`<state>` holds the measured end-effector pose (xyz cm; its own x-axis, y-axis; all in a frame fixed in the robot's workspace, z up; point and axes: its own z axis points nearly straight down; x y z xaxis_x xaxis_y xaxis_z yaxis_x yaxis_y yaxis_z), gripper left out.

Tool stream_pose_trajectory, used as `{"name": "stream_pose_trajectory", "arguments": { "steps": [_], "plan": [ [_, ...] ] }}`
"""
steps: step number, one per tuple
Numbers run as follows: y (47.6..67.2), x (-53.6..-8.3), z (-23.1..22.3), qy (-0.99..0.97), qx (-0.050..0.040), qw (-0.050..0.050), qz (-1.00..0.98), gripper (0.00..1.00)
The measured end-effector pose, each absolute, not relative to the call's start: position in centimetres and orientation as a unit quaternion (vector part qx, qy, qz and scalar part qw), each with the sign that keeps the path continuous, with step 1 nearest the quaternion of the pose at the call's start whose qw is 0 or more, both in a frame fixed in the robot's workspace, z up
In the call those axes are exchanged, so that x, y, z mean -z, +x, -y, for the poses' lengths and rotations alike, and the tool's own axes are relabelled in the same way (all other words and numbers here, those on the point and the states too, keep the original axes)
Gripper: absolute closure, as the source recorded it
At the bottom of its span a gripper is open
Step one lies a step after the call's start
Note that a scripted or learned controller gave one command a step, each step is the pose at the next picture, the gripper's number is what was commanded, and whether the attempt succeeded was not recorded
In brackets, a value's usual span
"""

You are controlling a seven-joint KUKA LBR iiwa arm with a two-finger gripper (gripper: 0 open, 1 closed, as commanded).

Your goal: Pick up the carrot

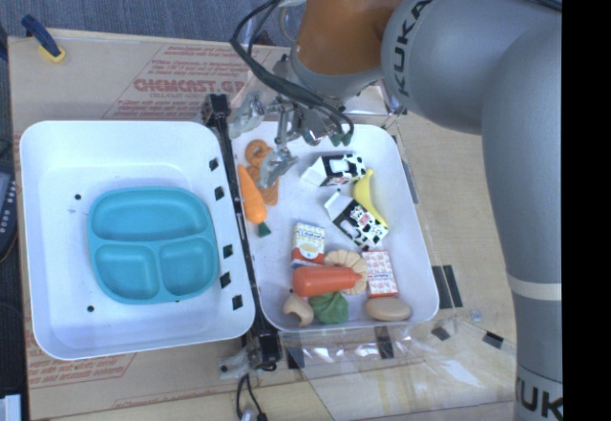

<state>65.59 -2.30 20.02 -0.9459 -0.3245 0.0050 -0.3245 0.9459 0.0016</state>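
The arm's metal two-finger gripper (279,164) hangs low in the right white bin (409,209); I can't tell its state. The long orange plastic carrot (251,197) lies just beside and below-left, against the bin's wall, awkward to straddle.

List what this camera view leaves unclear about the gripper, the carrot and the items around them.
- Gripper: fingers blurred against clutter, so contact with the orange toy carrot is unclear.
- Round orange piece beside the gripper: partly covered by it, identity unclear.
- Small printed cartons: labels too small to read.
- Right white bin: far rim hidden under the grey arm's orange-banded wrist.
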Motion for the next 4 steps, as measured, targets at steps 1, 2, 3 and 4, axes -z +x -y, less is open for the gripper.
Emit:
{"name": "stream_pose_trajectory", "arguments": {
  "steps": [1,2,3,4],
  "plan": [
    [65.7,-19.4,1.1,0.191,0.0003,0.000,0.982,0.00],
    [65.7,-19.4,0.3,0.069,-0.0001,0.001,0.998,0.00],
    [65.7,-19.4,-1.5,0.154,0.0000,0.000,0.988,0.00],
    [65.8,-23.5,-2.1,0.039,-0.0004,-0.003,0.999,0.00]
  ]
}}
